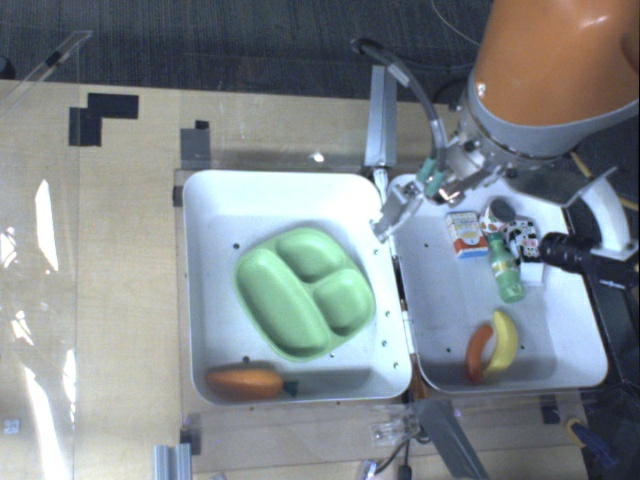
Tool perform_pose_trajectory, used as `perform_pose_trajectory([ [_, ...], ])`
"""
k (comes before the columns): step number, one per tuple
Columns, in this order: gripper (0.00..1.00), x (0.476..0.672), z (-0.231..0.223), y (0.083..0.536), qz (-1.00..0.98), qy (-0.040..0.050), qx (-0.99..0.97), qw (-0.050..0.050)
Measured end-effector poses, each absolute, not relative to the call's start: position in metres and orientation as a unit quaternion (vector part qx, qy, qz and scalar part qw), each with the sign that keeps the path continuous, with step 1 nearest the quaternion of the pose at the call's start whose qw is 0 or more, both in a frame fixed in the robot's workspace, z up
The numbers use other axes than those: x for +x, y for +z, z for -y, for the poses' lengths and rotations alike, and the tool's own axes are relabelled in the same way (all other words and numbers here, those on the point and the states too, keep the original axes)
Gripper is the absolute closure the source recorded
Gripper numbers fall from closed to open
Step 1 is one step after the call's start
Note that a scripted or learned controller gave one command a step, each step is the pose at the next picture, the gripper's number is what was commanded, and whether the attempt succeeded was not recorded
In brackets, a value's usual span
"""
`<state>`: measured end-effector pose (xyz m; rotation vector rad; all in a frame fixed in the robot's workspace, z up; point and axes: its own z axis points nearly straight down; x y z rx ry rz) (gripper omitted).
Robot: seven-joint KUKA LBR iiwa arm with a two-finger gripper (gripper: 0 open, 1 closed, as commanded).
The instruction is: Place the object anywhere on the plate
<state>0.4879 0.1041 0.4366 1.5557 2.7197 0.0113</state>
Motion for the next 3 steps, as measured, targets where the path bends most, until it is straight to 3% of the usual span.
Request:
perform_pose_trajectory([
  [3, 0.0, 0.487, -0.149, 0.436, -0.835, 0.0033, 0.551, 0.003],
])
